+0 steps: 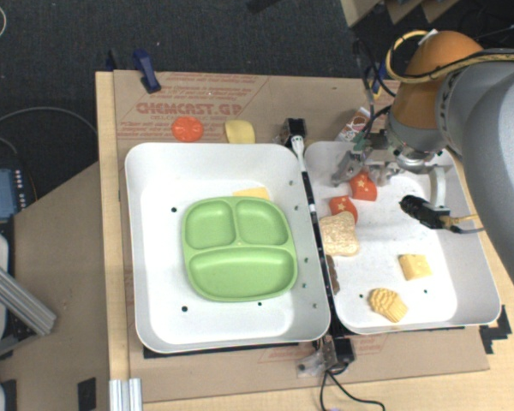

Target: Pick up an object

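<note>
My gripper (pixel 363 168) hangs low over the far end of the right bin (pixel 463 289), under the orange band of the arm. A small red piece (pixel 365 188) lies right below it, touching or nearly touching. A second red piece (pixel 343 205) sits just to its left. Nearer the front of that bin lie a slice of bread (pixel 339 235), a yellow cube (pixel 415 266) and a ridged yellow piece (pixel 386 303).
The left bin (pixel 154 289) holds a green divided plate (pixel 238 248) with a pale yellow slice (pixel 252 193) behind it. On the cardboard beyond the bins lie an orange round thing (pixel 187 128), a yellow lump (pixel 239 132) and a blue clip (pixel 146 71).
</note>
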Motion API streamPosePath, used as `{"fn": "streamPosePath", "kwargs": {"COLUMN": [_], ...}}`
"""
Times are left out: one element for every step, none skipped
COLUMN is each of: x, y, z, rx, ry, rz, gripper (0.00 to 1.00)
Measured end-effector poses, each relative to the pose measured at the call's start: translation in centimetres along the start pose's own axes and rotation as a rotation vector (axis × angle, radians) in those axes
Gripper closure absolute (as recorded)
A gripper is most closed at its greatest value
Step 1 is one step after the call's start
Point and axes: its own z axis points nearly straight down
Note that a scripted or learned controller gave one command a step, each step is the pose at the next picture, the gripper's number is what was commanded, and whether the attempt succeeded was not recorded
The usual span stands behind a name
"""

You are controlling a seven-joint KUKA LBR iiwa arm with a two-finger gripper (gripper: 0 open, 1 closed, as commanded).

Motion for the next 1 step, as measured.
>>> {"fn": "streamPosePath", "kwargs": {"x": [0.06], "y": [-0.33], "z": [-1.32], "rx": [0.004], "ry": [0.000], "rz": [0.002], "gripper": [1.00]}}
